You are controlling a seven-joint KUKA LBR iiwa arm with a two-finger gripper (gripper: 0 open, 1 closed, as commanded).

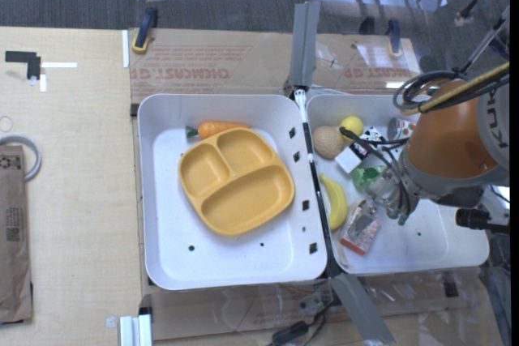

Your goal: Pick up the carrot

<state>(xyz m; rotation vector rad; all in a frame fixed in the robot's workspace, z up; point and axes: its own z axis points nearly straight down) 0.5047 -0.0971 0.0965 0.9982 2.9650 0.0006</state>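
The carrot (216,128), orange with a small green top, lies in the left bin (158,198) against the far rim of a yellow divided plate (236,181). My gripper (388,195) hangs over the right bin (454,247), well to the right of the carrot and across the wall between the bins. It is low among the objects there, beside a green item (369,174). The orange-banded wrist (450,138) covers much of it.
The right bin holds a brown round item (328,141), a yellow lemon (351,126), a banana (334,202), a white block (347,160) and a red-and-clear packet (361,230). A brown paper bag (12,231) lies on the bench at far left.
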